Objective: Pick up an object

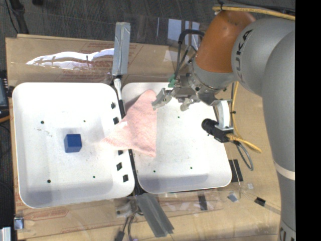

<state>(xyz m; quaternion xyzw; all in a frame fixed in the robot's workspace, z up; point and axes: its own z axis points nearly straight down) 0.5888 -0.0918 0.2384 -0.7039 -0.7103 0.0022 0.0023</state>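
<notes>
I log two items: one small blue cube [73, 142], sitting flat and alone on the floor of the left bin [30, 185], and one pink cloth [138, 127], rumpled, draped across the adjoining rims, partly in the left bin and partly in the right bin [200, 169].

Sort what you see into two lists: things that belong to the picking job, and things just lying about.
Belonging to the job:
tool, over the right bin
pink cloth, draped across both bins' edges
blue cube, in the left bin

Just lying about:
brown cardboard under the bins
clear plastic wrap on it
grey strip at the front
</notes>
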